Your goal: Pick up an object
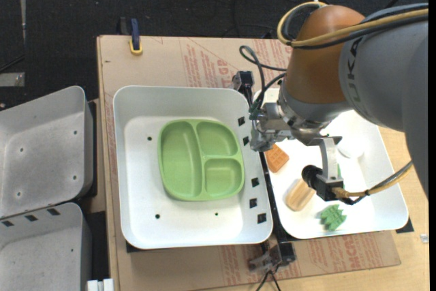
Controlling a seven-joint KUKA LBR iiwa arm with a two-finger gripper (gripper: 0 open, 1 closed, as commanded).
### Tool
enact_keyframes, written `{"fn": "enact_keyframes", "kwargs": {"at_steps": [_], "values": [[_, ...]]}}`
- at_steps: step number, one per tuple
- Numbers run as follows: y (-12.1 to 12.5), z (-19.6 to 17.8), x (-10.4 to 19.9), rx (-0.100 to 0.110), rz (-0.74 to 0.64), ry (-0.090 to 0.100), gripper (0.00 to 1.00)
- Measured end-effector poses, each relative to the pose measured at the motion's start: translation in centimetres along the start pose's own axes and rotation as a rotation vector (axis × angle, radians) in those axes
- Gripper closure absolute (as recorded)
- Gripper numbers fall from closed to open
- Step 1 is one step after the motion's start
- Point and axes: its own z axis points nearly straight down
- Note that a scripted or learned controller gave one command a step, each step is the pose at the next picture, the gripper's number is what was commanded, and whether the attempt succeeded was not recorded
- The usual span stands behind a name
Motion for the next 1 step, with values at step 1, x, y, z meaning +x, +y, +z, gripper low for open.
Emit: {"fn": "enact_keyframes", "kwargs": {"at_steps": [1], "values": [[-0.54, 1.2, 5.55, 0.003, 0.001, 0.0, 1.0]]}}
